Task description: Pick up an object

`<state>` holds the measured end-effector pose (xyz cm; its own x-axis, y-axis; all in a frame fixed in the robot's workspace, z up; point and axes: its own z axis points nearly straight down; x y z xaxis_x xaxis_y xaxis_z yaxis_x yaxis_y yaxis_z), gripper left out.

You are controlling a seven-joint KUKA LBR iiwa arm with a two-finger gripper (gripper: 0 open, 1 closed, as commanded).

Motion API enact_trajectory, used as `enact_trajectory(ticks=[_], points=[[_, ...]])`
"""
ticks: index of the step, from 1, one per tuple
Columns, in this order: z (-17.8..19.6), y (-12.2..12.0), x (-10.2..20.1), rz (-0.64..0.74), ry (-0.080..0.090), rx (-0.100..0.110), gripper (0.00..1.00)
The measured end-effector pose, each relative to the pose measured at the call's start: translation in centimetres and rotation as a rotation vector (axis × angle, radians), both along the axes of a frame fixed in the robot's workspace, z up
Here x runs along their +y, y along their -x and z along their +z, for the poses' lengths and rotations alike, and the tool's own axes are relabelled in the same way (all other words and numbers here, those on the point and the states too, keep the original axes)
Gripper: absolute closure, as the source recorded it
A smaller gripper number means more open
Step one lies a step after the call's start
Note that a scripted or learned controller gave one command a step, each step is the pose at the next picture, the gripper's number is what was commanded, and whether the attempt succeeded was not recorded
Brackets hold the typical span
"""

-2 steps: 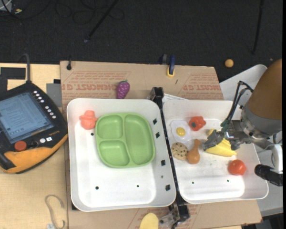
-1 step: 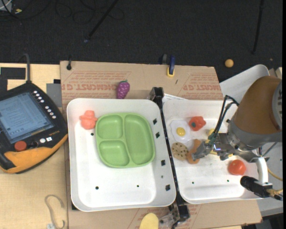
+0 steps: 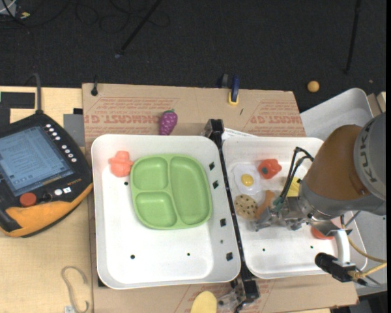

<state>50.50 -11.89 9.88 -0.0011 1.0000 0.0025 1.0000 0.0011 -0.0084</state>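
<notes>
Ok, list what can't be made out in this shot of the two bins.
- Gripper: small and dark beside the cookie; whether anything sits between its fingers cannot be told.
- Brown piece by the gripper: partly covered by it, identity unclear.
- Red object: mostly hidden under the arm.
- Yellow object: cut off by the bottom edge.
- Pendant screen text: too small to read.

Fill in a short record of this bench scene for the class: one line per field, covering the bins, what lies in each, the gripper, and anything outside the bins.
left bin: green divided plate, pink toy
right bin: fried egg toy, red-orange toy, cookie
gripper: low in the right bin, beside the cookie
outside bins: purple grapes toy, yellow object, pendant
</notes>
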Motion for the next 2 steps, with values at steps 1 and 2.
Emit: enact_trajectory(ticks=[1,2], points=[[-1.2,0.1,0.1,-0.003,0.001,-0.004,0.0],[-0.1,0.1,-0.2,-0.012,0.001,-0.005,1.0]])
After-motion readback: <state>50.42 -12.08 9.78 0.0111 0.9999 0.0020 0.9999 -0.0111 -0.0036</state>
